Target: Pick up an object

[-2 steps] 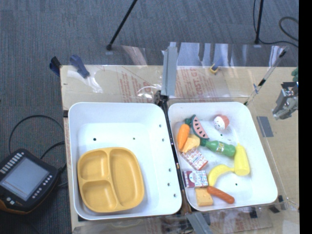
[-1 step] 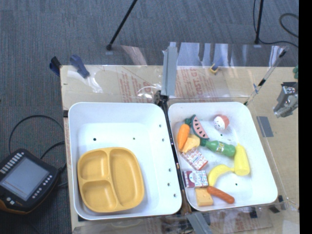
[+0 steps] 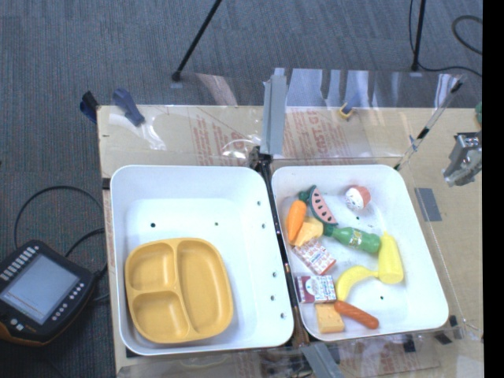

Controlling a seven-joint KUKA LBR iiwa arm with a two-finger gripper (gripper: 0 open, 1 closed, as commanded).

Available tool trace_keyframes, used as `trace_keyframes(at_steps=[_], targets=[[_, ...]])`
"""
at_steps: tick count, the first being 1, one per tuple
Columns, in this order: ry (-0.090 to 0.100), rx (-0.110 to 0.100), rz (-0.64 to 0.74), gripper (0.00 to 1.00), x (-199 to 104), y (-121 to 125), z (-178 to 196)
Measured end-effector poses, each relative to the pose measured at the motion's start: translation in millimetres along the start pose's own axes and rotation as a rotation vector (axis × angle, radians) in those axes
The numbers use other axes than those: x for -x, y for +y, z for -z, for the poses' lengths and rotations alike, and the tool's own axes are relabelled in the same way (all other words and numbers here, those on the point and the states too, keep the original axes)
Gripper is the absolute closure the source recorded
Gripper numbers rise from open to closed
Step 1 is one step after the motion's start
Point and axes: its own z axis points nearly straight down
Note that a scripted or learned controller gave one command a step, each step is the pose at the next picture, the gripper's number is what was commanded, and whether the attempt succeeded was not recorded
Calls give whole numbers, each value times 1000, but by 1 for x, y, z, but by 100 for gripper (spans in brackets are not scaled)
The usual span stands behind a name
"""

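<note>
The right bin (image 3: 421,290) holds several toy foods. Among them are a carrot (image 3: 295,220), a watermelon slice (image 3: 321,205), a red-and-white ball (image 3: 357,198), a green bottle (image 3: 356,239), a yellow corn cob (image 3: 390,260) and a banana (image 3: 352,280). Toward the bin's front lie a red snack box (image 3: 316,256), a maroon carton (image 3: 316,289), a tan block (image 3: 329,318) and an orange sausage (image 3: 356,314). My gripper (image 3: 463,161) hangs at the far right edge, outside the right bin and well clear of the toys.
The left bin (image 3: 142,187) carries a yellow divided plate (image 3: 179,290). A grey post (image 3: 272,120) stands behind the gap between the bins. A teach pendant (image 3: 38,290) lies on the floor at left. Tripod legs (image 3: 201,30) rise behind the bench.
</note>
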Motion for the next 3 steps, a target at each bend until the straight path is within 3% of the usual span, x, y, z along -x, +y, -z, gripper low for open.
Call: trace_keyframes(at_steps=[3], targets=[[-2,-12,29,100,-7,6,24]])
